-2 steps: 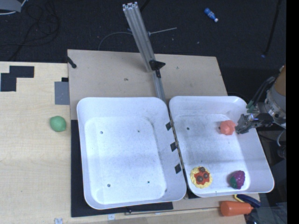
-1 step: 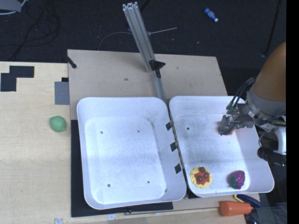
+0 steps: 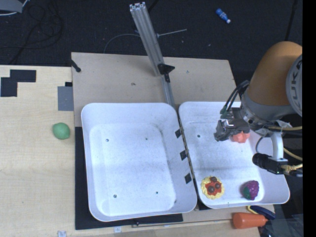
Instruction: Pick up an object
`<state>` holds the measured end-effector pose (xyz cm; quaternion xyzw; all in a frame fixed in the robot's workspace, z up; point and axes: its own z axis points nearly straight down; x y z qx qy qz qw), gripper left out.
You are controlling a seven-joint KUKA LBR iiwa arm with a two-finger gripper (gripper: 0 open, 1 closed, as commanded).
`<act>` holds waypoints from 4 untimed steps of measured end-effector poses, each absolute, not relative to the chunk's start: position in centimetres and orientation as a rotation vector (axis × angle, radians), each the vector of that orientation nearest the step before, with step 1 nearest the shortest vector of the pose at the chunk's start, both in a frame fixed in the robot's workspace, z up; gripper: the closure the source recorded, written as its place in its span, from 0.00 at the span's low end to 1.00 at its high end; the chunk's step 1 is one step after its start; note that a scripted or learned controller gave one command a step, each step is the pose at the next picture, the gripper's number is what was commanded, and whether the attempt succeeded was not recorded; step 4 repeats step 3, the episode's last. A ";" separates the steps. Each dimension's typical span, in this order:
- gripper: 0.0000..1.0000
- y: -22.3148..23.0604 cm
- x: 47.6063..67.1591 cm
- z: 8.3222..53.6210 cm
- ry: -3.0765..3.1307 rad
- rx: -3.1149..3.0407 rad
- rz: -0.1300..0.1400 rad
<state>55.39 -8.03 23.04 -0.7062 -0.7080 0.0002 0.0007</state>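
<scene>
Gripper (image 3: 226, 131) low in right bin (image 3: 207, 115), just beside pink object (image 3: 240, 138), likely lined up for grasp. Jaws: cannot tell whether open or closed, nothing seen held. Pizza toy (image 3: 213, 187) and grapes (image 3: 250, 189) near front rim.

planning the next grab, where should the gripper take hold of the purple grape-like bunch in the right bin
Probably from straight above, closing across the middle of the purple grape-like bunch. It lies low near the front corner of the right white bin, so the walls likely block side approaches. The round yellow toy with red spots sits apart, leaving finger room.
</scene>
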 end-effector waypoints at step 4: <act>1.00 8.0 57.3 23.6 -2.224 -2.219 0.001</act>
